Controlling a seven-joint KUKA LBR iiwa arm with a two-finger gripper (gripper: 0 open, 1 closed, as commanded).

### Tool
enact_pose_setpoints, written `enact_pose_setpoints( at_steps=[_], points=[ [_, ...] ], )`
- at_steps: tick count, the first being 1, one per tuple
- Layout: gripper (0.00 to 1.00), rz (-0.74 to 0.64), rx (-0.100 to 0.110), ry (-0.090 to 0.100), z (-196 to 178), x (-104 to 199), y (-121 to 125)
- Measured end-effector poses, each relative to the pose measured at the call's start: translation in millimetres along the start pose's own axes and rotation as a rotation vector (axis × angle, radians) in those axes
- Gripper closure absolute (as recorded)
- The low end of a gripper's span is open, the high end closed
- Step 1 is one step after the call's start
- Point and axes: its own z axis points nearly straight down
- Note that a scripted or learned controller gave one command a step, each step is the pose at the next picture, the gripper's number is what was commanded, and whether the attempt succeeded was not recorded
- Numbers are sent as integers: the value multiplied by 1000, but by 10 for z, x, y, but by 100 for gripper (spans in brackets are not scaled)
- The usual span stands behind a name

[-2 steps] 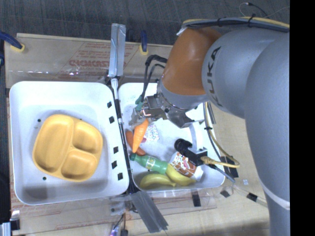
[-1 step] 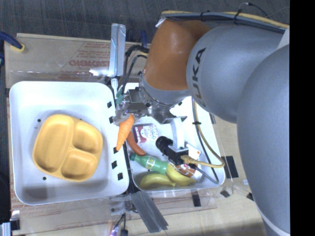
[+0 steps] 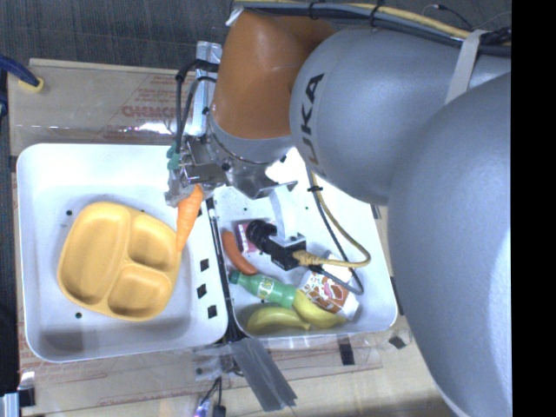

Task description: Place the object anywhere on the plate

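Light falls on me from above, bright and even. My grey arm (image 3: 417, 146) shines softly at the frame's right, with a pale sheen on the orange band (image 3: 256, 68). The left bin (image 3: 35, 233) glares near white at the frame's left; my shadow darkens the right bin (image 3: 382, 307). The yellow plate (image 3: 117, 259) casts a soft shadow below. Edges look slightly soft overall.

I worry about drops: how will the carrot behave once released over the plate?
The carrot looks rigid and tapered, so it probably rolls in a curve. Hanging tip-down from the gripper beside the yellow plate, it may topple sideways.
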Motion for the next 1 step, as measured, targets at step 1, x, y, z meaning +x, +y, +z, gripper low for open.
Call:
enact_pose_setpoints(
  at_steps=[1],
  points=[
    [0, -1, 0, 0, 0, 2, 0]
  ],
)
